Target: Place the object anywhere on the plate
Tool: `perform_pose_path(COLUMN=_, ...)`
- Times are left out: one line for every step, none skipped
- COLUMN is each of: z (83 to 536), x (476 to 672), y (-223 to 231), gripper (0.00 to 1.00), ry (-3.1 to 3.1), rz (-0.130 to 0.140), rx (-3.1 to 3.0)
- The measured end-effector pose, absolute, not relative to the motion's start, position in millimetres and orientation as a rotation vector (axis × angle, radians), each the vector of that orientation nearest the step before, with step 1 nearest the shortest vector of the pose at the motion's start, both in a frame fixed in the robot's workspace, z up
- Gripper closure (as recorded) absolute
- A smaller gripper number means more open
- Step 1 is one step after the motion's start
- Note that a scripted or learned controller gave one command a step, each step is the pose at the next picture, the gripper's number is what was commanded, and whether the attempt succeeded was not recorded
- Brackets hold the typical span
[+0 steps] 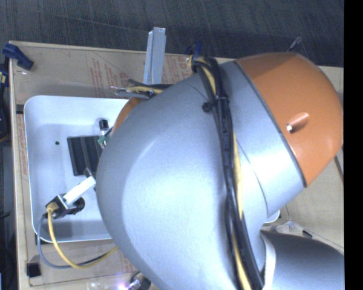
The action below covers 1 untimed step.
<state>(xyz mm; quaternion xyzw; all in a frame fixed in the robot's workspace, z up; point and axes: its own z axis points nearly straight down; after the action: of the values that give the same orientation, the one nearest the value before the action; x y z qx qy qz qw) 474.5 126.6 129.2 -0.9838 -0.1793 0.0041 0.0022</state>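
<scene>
Object [83, 154]: a flat black rectangular piece with faint lengthwise ribbing and a matt surface. It lies flat on the floor of the left bin [33, 162], nearer the bin's far edge than its near edge and clear of the left wall. Its long side runs from the far edge toward the near edge. Its left edge and both left corners are exposed. The arm [187, 186] cuts off its right side, so its full outline cannot be made out.

Gripper [102, 132]: small dark and green parts protrude at the arm's edge, just beyond the object's far right corner. The arm's body covers the rest. Whether it is open or closed cannot be told, nor whether it has hold of anything. The exposed part of the object has nothing gripping it.

Plate: an orange sliver [123, 109] with a curved outline sits by the bin's far edge, tight against the arm. It may be a plate rim, but too little is exposed to confirm this. The object's exposed part lies apart from it.

Right half of the left bin and nearly all of the right bin lie under the arm and orange band [302, 119].
</scene>
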Motion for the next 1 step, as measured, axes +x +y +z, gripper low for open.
perform_pose_path(z=190.7, x=475.9, y=54.6, gripper=1.00, ry=-0.328, rz=0.007, rx=-3.120)
